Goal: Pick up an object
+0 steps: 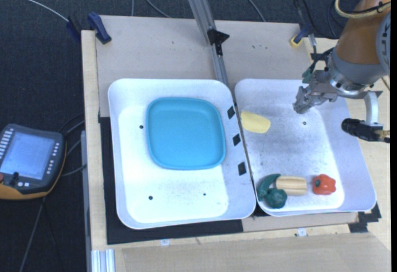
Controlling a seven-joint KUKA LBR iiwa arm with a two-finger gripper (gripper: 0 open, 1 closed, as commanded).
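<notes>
Gripper (302, 105) is hovering over right bin (347, 159), well apart from yellow piece (255, 122); finger opening and any hold cannot be told.

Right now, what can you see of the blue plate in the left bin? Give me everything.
The blue plate is a light blue square dish with rounded corners and a slightly raised rim, plastic by its look, plain and matte. It lies flat and right side up on the floor of the left bin, toward the far side and roughly centred across it. Nothing sits on it and nothing else touches it. The gripper is over the right bin, well apart from the plate.
</notes>
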